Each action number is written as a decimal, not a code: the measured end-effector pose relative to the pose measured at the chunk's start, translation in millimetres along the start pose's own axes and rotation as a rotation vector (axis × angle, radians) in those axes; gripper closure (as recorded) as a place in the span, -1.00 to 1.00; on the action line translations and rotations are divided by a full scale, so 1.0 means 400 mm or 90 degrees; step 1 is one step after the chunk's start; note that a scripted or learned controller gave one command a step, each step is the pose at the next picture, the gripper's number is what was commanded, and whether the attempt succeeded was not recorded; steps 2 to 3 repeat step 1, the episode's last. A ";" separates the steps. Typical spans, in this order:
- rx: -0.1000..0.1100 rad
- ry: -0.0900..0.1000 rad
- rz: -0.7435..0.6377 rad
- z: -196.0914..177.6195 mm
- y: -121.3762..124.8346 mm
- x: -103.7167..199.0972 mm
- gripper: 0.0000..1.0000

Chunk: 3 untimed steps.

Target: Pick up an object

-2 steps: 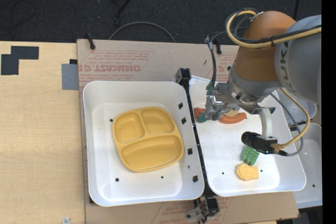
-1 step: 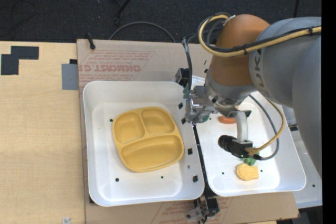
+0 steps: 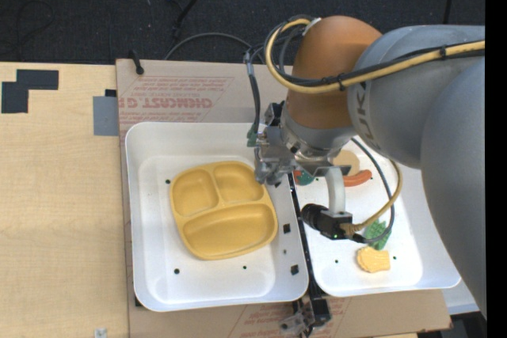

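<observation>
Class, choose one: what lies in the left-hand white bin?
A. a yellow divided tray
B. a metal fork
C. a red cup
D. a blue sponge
A: the yellow divided tray, with three compartments, lies flat on the floor of the left bin.

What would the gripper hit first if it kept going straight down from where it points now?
Probably the right rim of the yellow divided plastic plate, or the white bins' meeting walls beside it. The gripper hangs over that edge; depth is unclear from this slanted view.
</observation>
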State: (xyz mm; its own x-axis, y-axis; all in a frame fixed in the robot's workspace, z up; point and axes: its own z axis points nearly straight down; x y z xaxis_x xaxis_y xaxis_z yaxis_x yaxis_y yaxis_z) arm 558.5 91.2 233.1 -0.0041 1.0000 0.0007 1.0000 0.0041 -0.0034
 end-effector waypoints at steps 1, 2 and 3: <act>0.000 0.000 0.001 0.001 0.000 -0.003 -1.00; 0.000 0.000 0.001 0.001 0.000 -0.003 -1.00; 0.000 0.000 0.001 0.001 0.000 -0.003 -1.00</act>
